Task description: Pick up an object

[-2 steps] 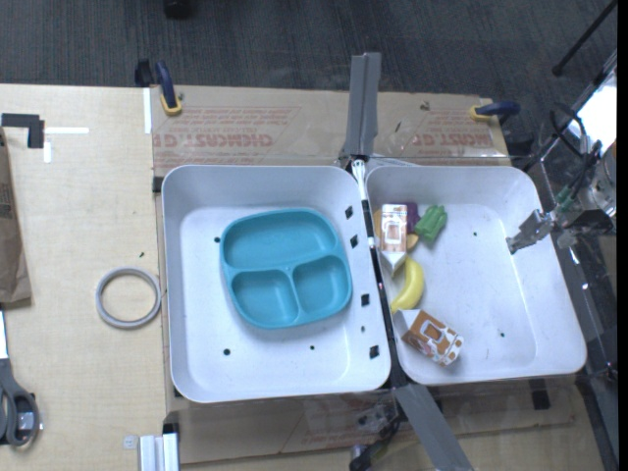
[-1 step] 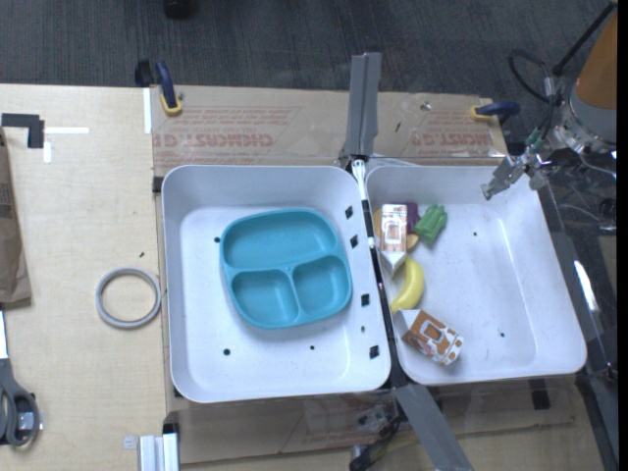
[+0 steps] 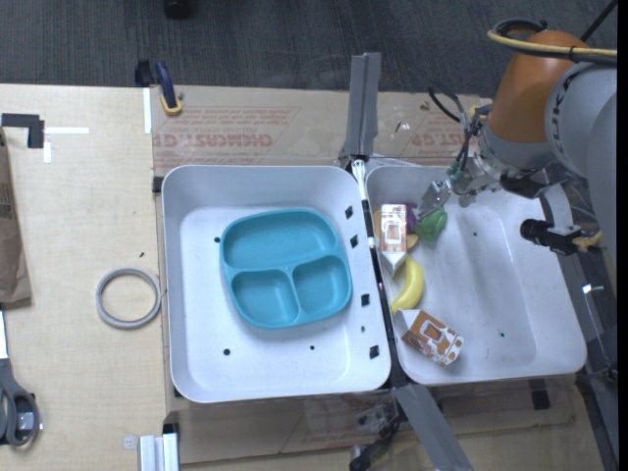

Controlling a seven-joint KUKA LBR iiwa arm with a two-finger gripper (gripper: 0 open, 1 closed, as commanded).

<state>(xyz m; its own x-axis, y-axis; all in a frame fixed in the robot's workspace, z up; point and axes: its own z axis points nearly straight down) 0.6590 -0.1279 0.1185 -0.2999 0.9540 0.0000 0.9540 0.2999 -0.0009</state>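
While the arm (image 3: 549, 96) reaches into the right bin (image 3: 510, 302), its gripper (image 3: 435, 200) sits just above a green object (image 3: 432, 223) near the bin's left wall. A carton (image 3: 392, 228), banana (image 3: 409, 287) and snack box (image 3: 432, 338) lie alongside. A blue tray (image 3: 285, 267) fills the left bin (image 3: 196, 332).

Mirrored, hardly legible red print on the cardboard sheet (image 3: 245, 126) behind the bins.
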